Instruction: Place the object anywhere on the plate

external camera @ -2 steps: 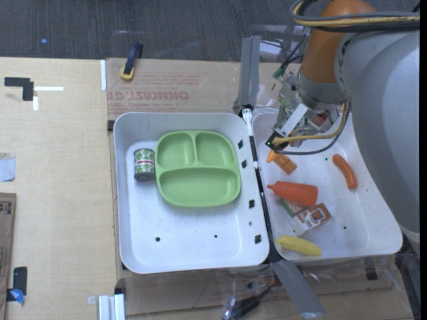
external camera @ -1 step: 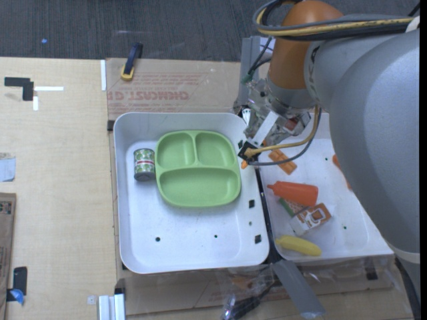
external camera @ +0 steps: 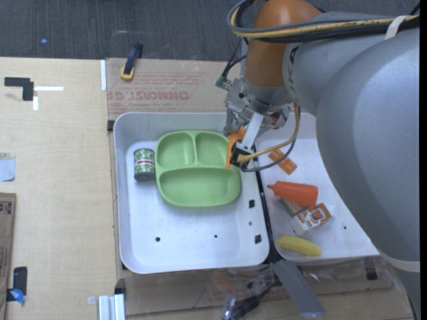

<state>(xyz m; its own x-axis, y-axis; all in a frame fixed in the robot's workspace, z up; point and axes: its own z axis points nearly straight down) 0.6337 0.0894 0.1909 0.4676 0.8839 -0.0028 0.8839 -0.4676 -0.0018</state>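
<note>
A green divided plate (external camera: 198,172) lies in the left bin (external camera: 183,245), towards its back right. My gripper (external camera: 236,149) hangs over the plate's right rim, near the wall between the two bins. A small orange object (external camera: 234,141) shows between its fingers, partly hidden by them. The gripper is shut on this object, which sits just above the plate's upper right compartment edge.
A small green-labelled can (external camera: 143,164) stands left of the plate. The right bin (external camera: 347,235) holds an orange bottle (external camera: 295,192), a small carton (external camera: 311,217), a yellow banana (external camera: 299,246) and an orange scrap (external camera: 281,157). The arm covers the view's upper right.
</note>
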